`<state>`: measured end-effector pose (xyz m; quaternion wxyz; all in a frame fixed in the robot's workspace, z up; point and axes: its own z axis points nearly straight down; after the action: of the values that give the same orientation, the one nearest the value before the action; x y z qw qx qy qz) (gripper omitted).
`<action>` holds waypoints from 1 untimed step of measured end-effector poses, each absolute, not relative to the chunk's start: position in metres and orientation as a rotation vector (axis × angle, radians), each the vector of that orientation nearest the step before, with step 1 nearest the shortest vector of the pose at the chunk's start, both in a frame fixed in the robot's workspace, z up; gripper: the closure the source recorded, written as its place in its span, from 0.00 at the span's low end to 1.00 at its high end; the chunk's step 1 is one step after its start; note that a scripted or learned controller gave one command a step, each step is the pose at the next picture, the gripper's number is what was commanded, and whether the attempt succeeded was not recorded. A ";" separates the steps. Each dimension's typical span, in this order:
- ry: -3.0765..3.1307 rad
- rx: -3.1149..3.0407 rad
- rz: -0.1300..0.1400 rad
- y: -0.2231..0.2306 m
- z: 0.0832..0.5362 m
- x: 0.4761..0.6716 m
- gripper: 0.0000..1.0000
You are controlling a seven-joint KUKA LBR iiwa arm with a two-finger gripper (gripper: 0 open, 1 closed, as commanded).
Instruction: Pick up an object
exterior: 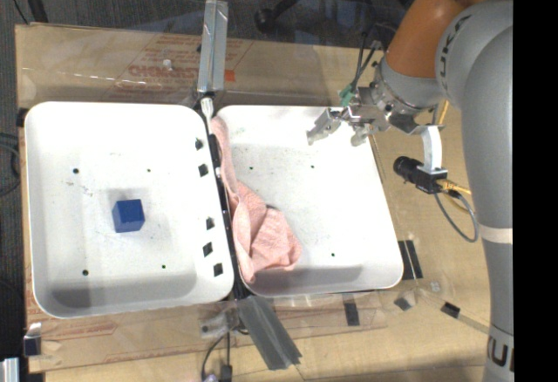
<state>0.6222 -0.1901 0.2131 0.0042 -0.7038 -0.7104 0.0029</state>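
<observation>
**Hand spread and empty over the far side of the right bin**

Item 1, hand (338, 133): fingers apart, nothing between them. It hovers above the far part of the right bin (327, 197), close to the far rim, with the arm coming in from the right. Step in hand, as judged: approach, ahead of any grasp. No object is lifted yet.

Item 2, pink cloth (261, 232): crumpled, draped along the left wall of the right bin, its bulk bunched toward the near left corner. Nearest candidate, well apart from the hand, to its near left. Soft, so a pinch on a raised fold should probably take.

Item 3, blue cube (128, 214): small, flat on the floor of the left bin (87, 145), left of centre, apart from every wall. Alternative candidate (farther off, across the wall between the bins).

Next move, as judged: travel near and left until over the bunched part of the cloth, descend with fingers apart, close on a fold, lift.

Obstructions: the cloth lies against the bin wall, so one finger may meet that wall, and a thin fold could slip out. The path from hand to cloth runs over bare bin floor.

Surroundings: table (105, 66) of pale board under both bins. Grey metal bar (212, 44) at the far end of the seam between the bins.
</observation>
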 end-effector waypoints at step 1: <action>-2.326 -2.099 0.008 -0.140 0.111 0.656 0.00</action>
<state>0.6561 -0.1402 0.1106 0.0042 -0.6699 -0.7424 0.0026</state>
